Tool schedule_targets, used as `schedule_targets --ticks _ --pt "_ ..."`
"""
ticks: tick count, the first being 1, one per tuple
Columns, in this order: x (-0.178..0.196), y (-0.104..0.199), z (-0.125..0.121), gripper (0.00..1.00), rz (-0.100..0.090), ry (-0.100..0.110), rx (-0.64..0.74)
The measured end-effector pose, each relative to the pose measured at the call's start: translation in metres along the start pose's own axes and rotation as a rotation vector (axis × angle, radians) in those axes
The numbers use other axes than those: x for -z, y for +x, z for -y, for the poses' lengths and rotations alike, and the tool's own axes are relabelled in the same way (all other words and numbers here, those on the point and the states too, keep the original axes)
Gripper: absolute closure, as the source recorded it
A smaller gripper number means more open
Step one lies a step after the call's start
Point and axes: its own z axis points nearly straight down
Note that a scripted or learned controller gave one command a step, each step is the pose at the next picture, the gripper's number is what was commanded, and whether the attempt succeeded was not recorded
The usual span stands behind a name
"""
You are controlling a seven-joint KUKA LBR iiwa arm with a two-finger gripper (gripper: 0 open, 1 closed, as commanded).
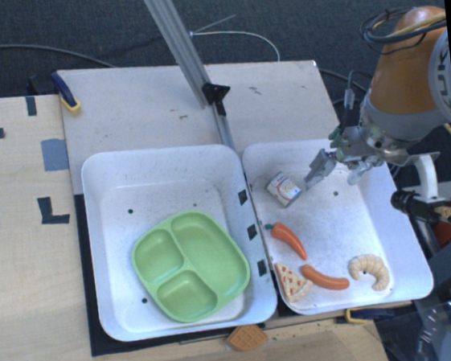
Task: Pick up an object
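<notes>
Small silver-grey packet (283,188), the object nearest my gripper (321,166), lies in the right bin (393,229) toward its far left corner. It looks like a crinkled little pouch or wrapped block, pale and slightly shiny, with a darker patch on one face; the detail is too fine to tell more. It rests on the bin floor, tilted against the bin's edges, just beside my fingertips but apart from them.

My gripper hangs over the far part of the right bin, reaching in from the right edge, its grey metal fingers pointing down and toward the packet. They stand spread and grasp nothing.

Other things share this bin. An orange carrot (289,239), smooth and tapering with a small green tip, lies near the left wall. Nearer the front edge sits a waffle-patterned wedge (292,282) in tan with a reddish rim, in the front left corner. Touching it or just beside it is a smooth orange sausage (326,277), long and rounded. A pale, ridged, curled croissant (371,271) lies toward the front right corner.

The left bin (110,229) holds a light green plastic tray (191,264) with three rounded compartments, glossy, set near its front edge. Both bins are matte white with dark specks. A round tan waffle-like biscuit (246,338) lies on the bench just outside the front edge of the bins.
</notes>
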Motion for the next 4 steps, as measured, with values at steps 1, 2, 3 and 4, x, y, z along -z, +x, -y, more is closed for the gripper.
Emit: schedule_targets --ticks 1,2,3,4 --pt "0.000 0.000 0.000 0.00 0.000 0.000 0.000" --pt "-0.063 0.007 0.002 0.00 -0.001 0.007 0.000" --pt "-0.124 0.005 0.011 0.00 -0.001 0.006 -0.002" --pt "-0.151 0.005 0.010 0.00 0.002 -0.001 -0.001"
